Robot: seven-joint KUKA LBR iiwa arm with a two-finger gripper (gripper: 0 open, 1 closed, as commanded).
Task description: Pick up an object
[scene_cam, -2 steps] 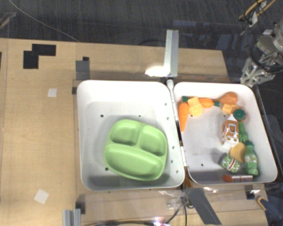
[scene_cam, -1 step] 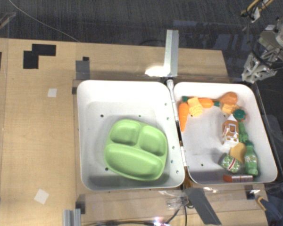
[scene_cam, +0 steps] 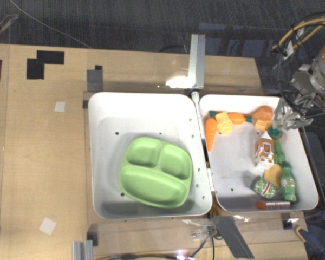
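We saw two white bins side by side: the left bin (scene_cam: 103,118) held a green divided plate (scene_cam: 156,171), and the right bin (scene_cam: 233,172) held small toy foods (scene_cam: 265,150) scattered along its top and right side. The gripper (scene_cam: 288,118) hung at the right bin's upper right corner, above the toys; we could not tell how its jaws stood.

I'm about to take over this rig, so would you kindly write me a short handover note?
Claw: over the far right corner of the right bin; nothing seen between its fingers.
Things: small toys lie along the right bin's far and right sides, including a carrot and a green bottle. A green divided plate lies in the left bin.
Done: nothing lifted.
Left: grasp one toy and lift it.
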